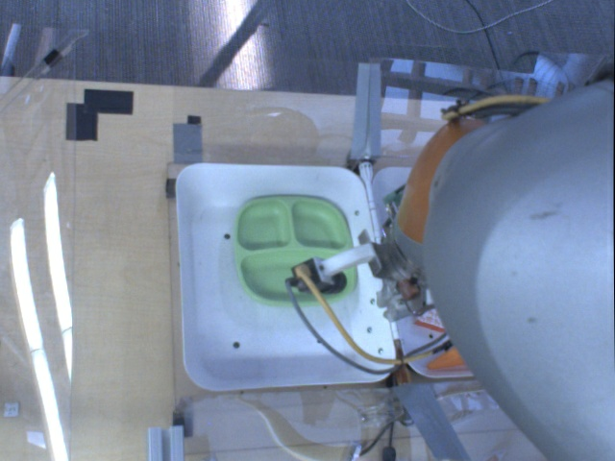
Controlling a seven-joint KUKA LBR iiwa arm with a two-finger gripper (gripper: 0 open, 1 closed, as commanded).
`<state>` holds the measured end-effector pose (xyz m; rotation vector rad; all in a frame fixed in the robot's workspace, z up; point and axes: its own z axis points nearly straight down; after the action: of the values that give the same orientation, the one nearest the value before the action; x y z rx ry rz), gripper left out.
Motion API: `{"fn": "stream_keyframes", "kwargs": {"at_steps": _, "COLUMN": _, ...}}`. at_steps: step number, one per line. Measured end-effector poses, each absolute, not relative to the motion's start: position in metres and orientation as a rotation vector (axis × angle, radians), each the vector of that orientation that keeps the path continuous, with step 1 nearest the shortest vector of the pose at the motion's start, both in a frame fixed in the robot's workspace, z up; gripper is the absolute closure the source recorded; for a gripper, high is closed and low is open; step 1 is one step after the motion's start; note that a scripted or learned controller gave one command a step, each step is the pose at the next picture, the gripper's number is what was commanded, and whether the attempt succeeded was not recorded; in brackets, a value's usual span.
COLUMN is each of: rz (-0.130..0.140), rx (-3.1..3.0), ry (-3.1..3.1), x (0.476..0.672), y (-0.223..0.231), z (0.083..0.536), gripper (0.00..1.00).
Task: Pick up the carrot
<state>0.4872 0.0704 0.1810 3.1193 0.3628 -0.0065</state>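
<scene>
While the arm point(519, 257) covers most of the right bin point(420, 366), one orange tapered bit pokes out from under it. It reads as the carrot point(452, 360), and the rest of it is hidden. It lies below and to the right of the pincer point(398, 291) as the camera sees it, near but not touching, close to that bin's near rim.

Pincer state: can't tell, the wrist hardware is a blur from this angle. The pincer sits roughly over the divider between the two bins.

Between pincer and carrot there is a small red-and-white scrap point(429, 324), which I can't identify. Above the pincer, a green speck point(394, 200) sits at the right bin's far-left corner, too small to tell what it is. The orange band point(418, 205) is just up-right of the pincer.

Left of the pincer is the left bin point(207, 296), white, with a green three-compartment plate point(288, 229) lying flat in it. The plate's right edge is near the pincer.

Farther left is the pale wood bench point(106, 286). A black L-shaped mark point(96, 113) and a grey block point(187, 142) sit well up-left of the pincer, outside the bins.
</scene>
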Motion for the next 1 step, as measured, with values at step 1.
{"fn": "stream_keyframes", "kwargs": {"at_steps": 1, "rz": -0.005, "rx": 3.123, "ry": 0.324, "x": 0.5195, "y": 0.0131, "z": 0.2159, "gripper": 1.0}}
